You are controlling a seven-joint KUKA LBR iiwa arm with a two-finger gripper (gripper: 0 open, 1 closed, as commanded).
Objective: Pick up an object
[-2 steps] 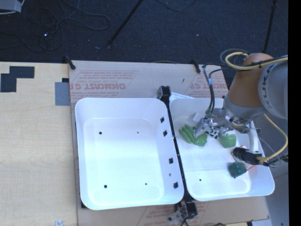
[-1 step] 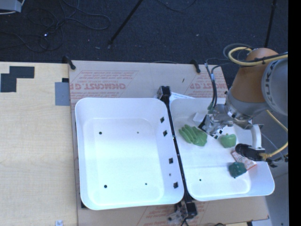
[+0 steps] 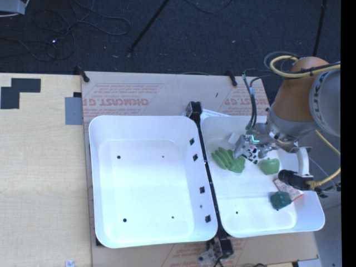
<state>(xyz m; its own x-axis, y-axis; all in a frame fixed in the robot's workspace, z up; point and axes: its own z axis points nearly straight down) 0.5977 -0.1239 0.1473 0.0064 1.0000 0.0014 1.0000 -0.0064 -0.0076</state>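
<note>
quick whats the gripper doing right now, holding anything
Gripper: down in the right bin beside the green toy; open or shut cannot be told, no hold visible.

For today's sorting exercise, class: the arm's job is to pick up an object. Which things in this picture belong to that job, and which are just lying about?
Part of the job:
gripper
right bin
leafy green object
small light green object
dark teal object

Just lying about:
left bin
cardboard sheet
floor cables

Pincer (image 3: 248, 147) fingers too small to tell; arm (image 3: 311, 102) cut off right.
</note>
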